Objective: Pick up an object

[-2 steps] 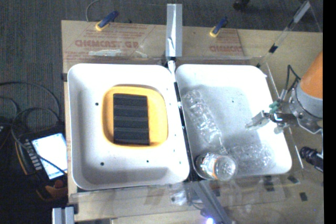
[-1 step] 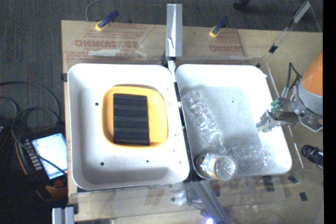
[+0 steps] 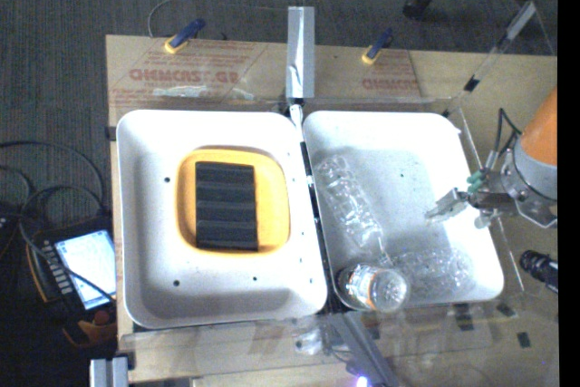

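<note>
In the left bin (image 3: 145,195) lies a yellow pad with a black ridged top (image 3: 232,202). The right bin (image 3: 399,136) holds clear plastic bottles. One lies slanted near its left wall (image 3: 349,199). One with an orange label rests at the front left corner (image 3: 374,285). A crumpled clear one (image 3: 437,267) sits near the front right. My gripper (image 3: 462,206) hangs over the right side of the right bin, near its right wall, above and to the right of the crumpled bottle. Nothing shows in its grasp.
A metal post (image 3: 300,50) stands behind the seam between the bins. Two blue and yellow clamps (image 3: 184,35) (image 3: 377,46) hold the cardboard at the back. A tablet (image 3: 82,260) lies on the floor at the left.
</note>
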You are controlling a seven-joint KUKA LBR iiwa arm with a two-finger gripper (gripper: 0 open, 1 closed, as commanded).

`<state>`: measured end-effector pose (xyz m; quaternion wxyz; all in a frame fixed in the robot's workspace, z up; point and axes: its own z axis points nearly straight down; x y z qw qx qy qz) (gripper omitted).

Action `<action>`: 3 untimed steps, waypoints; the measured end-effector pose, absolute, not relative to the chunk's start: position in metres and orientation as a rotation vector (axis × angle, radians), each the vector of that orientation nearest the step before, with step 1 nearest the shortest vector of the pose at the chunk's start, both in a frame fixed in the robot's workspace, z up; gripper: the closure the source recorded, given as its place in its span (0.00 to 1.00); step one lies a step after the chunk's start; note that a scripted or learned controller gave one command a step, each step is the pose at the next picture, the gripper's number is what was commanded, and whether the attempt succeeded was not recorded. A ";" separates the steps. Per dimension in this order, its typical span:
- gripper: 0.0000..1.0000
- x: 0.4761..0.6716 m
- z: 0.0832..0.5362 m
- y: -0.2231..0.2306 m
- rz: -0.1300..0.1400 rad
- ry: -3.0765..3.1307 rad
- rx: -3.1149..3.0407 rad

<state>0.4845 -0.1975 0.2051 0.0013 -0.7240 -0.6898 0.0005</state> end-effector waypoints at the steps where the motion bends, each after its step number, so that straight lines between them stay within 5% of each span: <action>1: 0.00 0.488 0.091 -0.200 -0.012 -2.232 -2.228; 2: 0.00 0.510 0.179 -0.160 0.002 -2.172 -2.270; 3: 0.00 0.484 0.137 -0.194 0.003 -2.281 -2.159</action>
